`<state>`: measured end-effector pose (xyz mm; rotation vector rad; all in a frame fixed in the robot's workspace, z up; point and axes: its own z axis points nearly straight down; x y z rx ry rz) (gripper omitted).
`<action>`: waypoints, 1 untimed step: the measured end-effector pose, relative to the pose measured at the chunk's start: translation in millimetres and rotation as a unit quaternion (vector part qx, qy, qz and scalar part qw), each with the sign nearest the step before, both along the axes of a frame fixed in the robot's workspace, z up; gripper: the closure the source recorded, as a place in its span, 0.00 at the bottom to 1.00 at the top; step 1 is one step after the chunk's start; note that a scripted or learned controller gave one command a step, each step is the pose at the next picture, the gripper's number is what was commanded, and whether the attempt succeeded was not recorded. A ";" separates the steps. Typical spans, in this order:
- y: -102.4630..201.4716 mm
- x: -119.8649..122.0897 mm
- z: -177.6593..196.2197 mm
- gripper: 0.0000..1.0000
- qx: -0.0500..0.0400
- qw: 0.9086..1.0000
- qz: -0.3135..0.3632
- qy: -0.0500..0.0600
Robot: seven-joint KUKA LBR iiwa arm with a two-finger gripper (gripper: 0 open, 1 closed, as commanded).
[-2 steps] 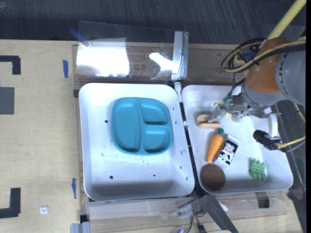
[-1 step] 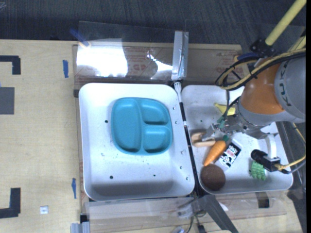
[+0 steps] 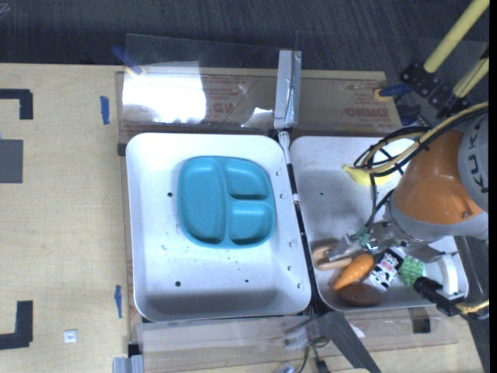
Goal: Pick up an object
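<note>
Wooden bench (image 3: 62,231) under 2 shallow white bins set side by side. Left bin (image 3: 155,278) holding a blue divided plate (image 3: 227,200), 3 compartments, lying flat near its middle. Right bin (image 3: 326,185) scuffed grey on its floor, with the arm (image 3: 435,185) reaching in from the right, orange band above the wrist. Gripper (image 3: 371,243) low over the near part of the right bin, among small things; cannot tell its state. Orange carrot (image 3: 353,270) lying tilted just below the gripper, touching a brown round thing (image 3: 359,294) at the bin's near edge. Black-and-white small item (image 3: 384,272) just beside the carrot, green piece (image 3: 410,269) to its right. Yellow piece (image 3: 359,176) farther back, partly hidden by cables.
</note>
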<state>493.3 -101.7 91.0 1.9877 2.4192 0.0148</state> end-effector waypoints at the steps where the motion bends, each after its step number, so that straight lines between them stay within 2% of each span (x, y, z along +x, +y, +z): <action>1: 0.4 1.4 10.0 1.00 0.001 1.000 0.000 -0.002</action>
